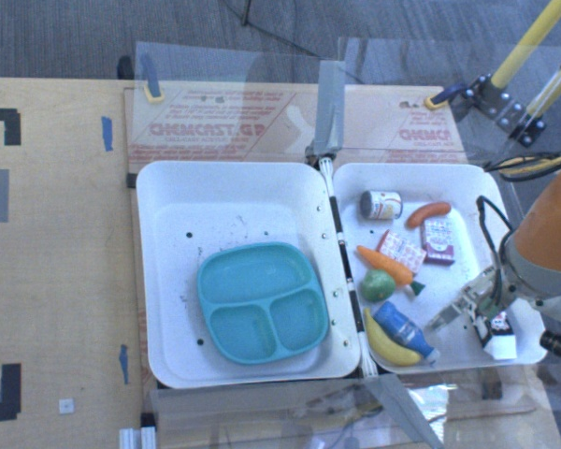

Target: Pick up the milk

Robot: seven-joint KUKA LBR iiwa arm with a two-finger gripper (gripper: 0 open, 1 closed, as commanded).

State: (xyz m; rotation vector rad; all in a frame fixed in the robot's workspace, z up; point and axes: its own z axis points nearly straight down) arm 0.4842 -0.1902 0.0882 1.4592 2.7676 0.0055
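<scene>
Gripper [456, 311] sits low in the near right part of the right bin [470, 178], its metal tip pointing left toward the blue bottle [402, 327]. At this slant I cannot tell whether it is spread or closed, and nothing shows as held in it; it seems just short of the bottle's cap end. The milk [438, 239], which looks to be the small maroon carton with a pale label, lies flat further back in the same bin, apart from the gripper. A sausage [428, 214] lies just behind the milk, and a red-and-white checked packet [400, 249] lies just to its left. A carrot [385, 262] lies against that packet, with a green fruit [378, 285] below it. The blue bottle rests across a banana [391, 344]. A can [381, 204] lies on its side near the back. The left bin [164, 251] holds a teal divided plate [262, 299].
</scene>
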